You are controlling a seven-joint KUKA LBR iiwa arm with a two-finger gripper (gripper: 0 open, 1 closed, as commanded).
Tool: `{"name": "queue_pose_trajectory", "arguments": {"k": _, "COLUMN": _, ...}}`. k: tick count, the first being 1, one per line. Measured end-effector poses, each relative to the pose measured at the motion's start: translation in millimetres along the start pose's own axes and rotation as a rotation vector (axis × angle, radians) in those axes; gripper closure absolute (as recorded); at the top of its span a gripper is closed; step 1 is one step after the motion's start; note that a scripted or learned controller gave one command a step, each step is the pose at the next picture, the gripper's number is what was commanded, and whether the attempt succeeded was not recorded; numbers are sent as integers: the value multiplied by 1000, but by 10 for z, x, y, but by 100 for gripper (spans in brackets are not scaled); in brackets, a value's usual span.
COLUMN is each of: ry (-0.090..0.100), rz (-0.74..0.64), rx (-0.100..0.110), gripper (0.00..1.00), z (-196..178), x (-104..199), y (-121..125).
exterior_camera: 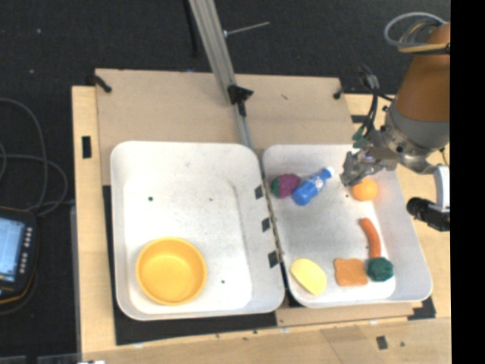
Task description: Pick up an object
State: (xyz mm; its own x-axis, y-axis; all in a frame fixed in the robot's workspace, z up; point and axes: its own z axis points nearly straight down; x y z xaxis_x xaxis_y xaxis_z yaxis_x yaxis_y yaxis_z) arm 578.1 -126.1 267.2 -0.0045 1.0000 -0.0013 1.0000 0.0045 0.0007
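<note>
Pick-up not yet accomplished. The tool (356, 171) hangs low over the right bin (405, 275), at about 1 o'clock within it, just beside an orange ball (365, 190) resting on the bin floor at the tool's 5 o'clock. Whether the tool is spread or pressed together cannot be told; nothing is visibly pinched. Closing on an object and lifting remain.

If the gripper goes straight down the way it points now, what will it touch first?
Most likely the orange ball. The gripper points down into the right bin, and the ball lies just beside its tip. Depth is unclear from this single view, so it may instead miss and meet the bin floor.
</note>
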Motion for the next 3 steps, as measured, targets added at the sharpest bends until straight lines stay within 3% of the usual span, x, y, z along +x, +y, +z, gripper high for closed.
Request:
{"name": "queue_pose_trajectory", "arguments": {"k": 1, "ry": 1, "rz": 0, "rx": 0, "gripper": 100, "z": 47, "x": 434, "y": -230}}
{"name": "queue_pose_trajectory", "arguments": {"k": 3, "ry": 2, "rz": -2, "rx": 0, "gripper": 100, "z": 175, "x": 1504, "y": -380}}
